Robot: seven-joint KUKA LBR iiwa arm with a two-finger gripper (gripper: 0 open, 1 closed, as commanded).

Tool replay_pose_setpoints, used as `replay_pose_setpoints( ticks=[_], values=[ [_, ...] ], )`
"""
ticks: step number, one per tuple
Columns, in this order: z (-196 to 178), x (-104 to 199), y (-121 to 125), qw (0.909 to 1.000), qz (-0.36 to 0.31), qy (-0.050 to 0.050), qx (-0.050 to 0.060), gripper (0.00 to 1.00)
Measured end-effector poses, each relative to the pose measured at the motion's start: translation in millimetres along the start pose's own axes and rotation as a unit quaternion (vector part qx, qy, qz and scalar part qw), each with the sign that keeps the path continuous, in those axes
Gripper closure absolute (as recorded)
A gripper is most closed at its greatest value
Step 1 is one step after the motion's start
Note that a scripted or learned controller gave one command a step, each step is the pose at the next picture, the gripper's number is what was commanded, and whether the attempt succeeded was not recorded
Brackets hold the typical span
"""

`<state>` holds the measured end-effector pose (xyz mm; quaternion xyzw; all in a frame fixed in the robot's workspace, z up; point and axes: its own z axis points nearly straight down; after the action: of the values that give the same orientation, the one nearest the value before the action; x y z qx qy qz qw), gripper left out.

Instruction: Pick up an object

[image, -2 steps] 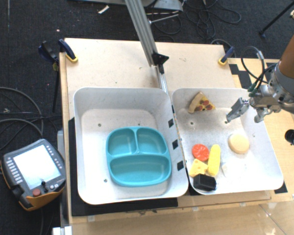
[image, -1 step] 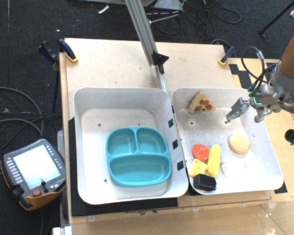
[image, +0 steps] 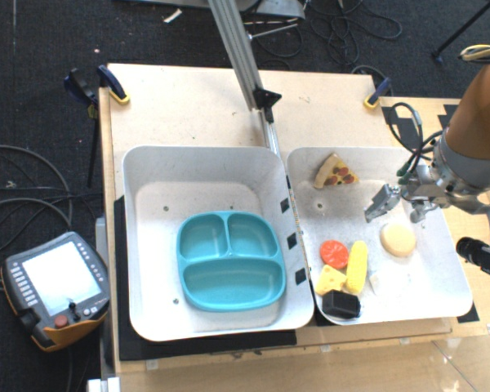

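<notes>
Dark carpet w/ loose cables all round, a handheld control box [image: 55, 288] on the floor at the left. Wooden bench [image: 188, 104] on top of that, clamps at its back corners, a metal pole [image: 237, 39] slanting up from between the bins.

Left bin [image: 147, 178] carries a teal divided plate [image: 229, 260], nothing else in it. Right bin [image: 441, 284] has all the small stuff: pizza slice [image: 335, 172] toward the back, pale round ball [image: 398, 240] mid-right, then a cluster at the front-left corner — red tomato [image: 335, 253], yellow corn cob [image: 357, 268], yellow cheese wedge [image: 330, 281], black block [image: 341, 305].

My arm [image: 474, 129] comes in from the right over the right bin. My gripper [image: 400, 205] hangs above the bin floor w/ fingers spread apart, nothing between them.

Step in hand, as I judge it: approach, pre-grasp. Nothing picked yet. Closest candidate is the ball, just beside and a bit toward the front of my fingertips. Pizza slice is near, off to the back-left; the cluster is farther, front-left.

Next move prob. calls for shifting slightly frontward so the fingers straddle the ball, dropping down, then closing. Round shape could roll or squirt out if I'm off centre, so alignment matters.
</notes>
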<state>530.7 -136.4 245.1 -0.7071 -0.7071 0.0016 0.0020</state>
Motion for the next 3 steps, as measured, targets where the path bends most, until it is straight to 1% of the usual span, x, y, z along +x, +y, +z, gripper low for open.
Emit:
replay_pose_setpoints(
  ticks=[1, 2, 3],
  values=[
    [44, 2, -3, 1.0000, 0.000, 0.000, 0.000, 0.00],
    [107, 1, 1, 1.0000, 0.000, 0.000, 0.001, 0.00],
    [93, 0, 3, 1.0000, 0.000, -0.001, -0.003, 1.00]
  ],
)
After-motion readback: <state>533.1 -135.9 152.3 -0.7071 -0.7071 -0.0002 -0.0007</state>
